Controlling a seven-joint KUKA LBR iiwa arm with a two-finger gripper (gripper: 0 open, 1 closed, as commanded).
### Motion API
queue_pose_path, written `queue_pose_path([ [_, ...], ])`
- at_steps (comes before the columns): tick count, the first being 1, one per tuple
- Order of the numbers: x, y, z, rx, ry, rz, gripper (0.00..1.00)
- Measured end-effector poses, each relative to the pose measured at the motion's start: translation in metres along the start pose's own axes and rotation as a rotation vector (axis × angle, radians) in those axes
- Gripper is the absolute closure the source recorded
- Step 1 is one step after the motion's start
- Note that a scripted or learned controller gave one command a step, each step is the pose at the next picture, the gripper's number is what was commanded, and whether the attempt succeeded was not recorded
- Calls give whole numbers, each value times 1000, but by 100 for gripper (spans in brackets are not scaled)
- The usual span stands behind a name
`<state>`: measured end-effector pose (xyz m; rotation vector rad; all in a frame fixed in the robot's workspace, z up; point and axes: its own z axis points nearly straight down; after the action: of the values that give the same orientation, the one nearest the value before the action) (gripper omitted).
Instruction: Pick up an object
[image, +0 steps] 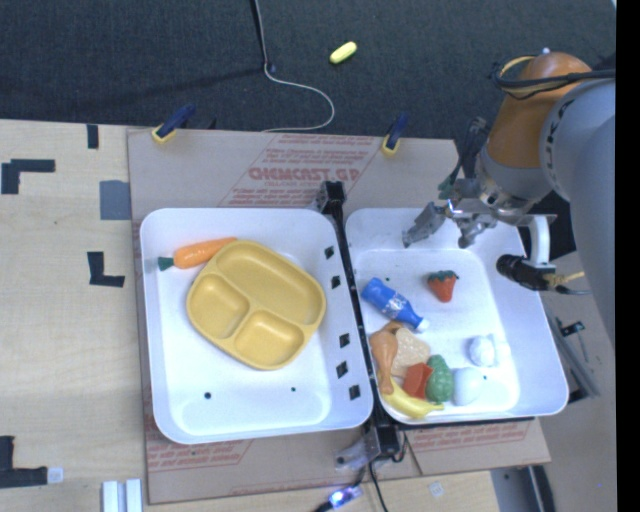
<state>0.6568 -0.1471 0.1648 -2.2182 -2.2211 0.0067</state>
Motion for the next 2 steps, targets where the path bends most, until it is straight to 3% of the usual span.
queue_pose_path([
  [2,3,-9,82,-2,-1,-1,0],
])
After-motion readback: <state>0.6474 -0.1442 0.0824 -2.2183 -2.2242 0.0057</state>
